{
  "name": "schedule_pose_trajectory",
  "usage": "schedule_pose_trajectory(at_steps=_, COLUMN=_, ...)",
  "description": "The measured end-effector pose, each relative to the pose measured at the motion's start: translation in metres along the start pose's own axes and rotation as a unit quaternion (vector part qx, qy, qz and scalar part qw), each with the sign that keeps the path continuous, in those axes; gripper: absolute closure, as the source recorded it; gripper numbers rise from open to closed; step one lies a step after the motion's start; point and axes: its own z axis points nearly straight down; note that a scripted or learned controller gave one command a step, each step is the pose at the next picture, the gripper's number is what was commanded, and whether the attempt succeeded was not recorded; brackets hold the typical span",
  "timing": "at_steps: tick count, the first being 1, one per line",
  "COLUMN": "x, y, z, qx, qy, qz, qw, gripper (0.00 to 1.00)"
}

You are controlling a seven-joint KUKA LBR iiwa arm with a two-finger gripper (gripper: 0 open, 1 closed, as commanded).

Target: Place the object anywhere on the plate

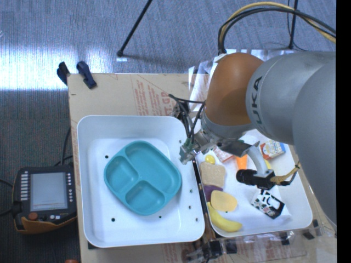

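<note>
The arm covers most of the right bin, hiding its far rim and whatever lies beneath the orange band; the arm itself runs out of the picture at 3 o'clock. The pincer sits tucked under the wrist at the seam between the bins, too small and cluttered to read. The toast slice overlaps a purple item, leaving only a sliver. At 5 o'clock, the surface is cut off by the bottom edge.
</note>
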Motion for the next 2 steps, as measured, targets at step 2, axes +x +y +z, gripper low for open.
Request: schedule_pose_trajectory(at_steps=2, x=-0.0001, y=-0.0001, z=0.0001, qx=0.000, qy=0.000, qz=0.000, qw=1.0000, gripper=0.00)
